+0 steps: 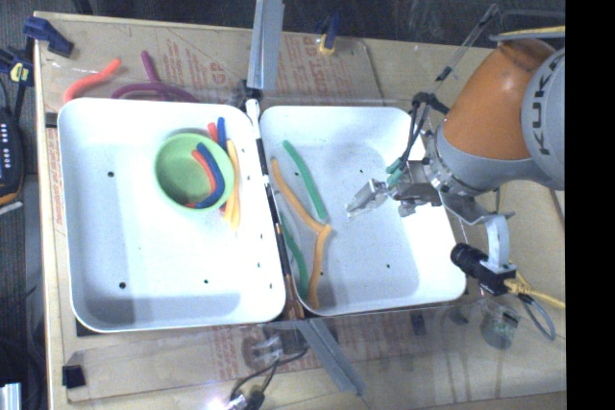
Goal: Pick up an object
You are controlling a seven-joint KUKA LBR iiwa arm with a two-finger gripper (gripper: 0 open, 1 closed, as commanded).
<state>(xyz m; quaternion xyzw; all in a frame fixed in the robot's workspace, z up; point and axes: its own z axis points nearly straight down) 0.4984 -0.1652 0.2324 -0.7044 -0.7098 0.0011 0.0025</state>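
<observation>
Gripper (368, 197): jaws narrow, empty, over right bin (423, 278). We judge approach step; next, reach left to orange strip (309, 218).

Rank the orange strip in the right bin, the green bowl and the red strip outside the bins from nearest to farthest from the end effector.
From the end effector:
1. Orange strip, left part of the right bin.
2. Green bowl, in the left bin.
3. Red strip, on the bench beyond the left bin's far corner.
</observation>
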